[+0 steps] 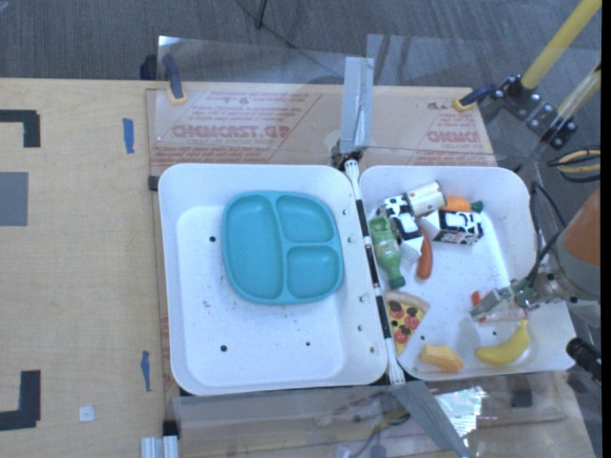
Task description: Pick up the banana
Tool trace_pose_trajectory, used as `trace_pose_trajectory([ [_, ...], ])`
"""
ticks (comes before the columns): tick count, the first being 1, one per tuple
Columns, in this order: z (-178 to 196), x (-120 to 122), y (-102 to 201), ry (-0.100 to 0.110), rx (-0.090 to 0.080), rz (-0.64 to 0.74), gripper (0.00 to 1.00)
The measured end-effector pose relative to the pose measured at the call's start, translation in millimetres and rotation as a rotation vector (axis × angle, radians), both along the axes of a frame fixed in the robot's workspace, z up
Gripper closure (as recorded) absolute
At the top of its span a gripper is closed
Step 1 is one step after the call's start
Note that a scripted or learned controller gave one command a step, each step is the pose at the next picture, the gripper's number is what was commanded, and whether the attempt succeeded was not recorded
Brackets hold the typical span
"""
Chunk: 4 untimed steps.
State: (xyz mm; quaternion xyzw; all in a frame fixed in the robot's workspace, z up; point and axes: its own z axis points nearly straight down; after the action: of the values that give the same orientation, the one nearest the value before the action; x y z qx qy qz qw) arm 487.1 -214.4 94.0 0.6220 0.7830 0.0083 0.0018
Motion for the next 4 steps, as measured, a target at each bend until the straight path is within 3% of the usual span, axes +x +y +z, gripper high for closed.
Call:
trace_pose_trajectory([
  [1, 8.9, -5.6, -6.6, 0.008, -0.010, 0.045, 0.00],
  [2, -4.3, -4.8, -7.3, 0.006, -0.011, 0.206, 0.00],
  [3, -5.0, -5.3, 1.3, 0.002, -0.021, 0.276, 0.00],
  [4, -4.8, -4.2, 42.3, 0.000, -0.019, 0.270, 0.00],
])
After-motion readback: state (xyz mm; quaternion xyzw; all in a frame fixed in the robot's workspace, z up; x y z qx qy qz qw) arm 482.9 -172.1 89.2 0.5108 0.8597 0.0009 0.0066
